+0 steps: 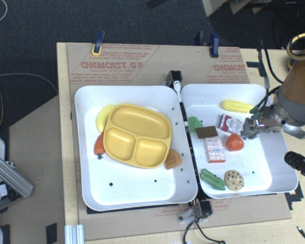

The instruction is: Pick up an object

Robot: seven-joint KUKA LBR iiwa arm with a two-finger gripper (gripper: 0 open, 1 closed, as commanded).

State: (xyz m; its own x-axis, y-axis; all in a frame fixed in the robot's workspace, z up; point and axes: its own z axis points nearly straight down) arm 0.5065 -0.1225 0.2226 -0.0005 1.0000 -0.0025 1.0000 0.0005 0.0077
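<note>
- I have the gripper low in the right bin, and from this slant I cannot tell how far its fingers are parted or whether anything sits between them
- The red tomato lies just beside and below the tip, with the red-and-white carton touching it on the upper left; that tomato looks like my likeliest target
- To do this well I would centre over the tomato and come straight down, since a round toy will likely roll off toward the carton
- Elsewhere in that bin: a yellow corn cob, brown bar, snack packet, green pod, cookie and a green piece at the left wall
- The left bin holds a yellow divided tray, which lies over a yellow plate, with a red-orange pepper and a waffle piece at its edges
</note>
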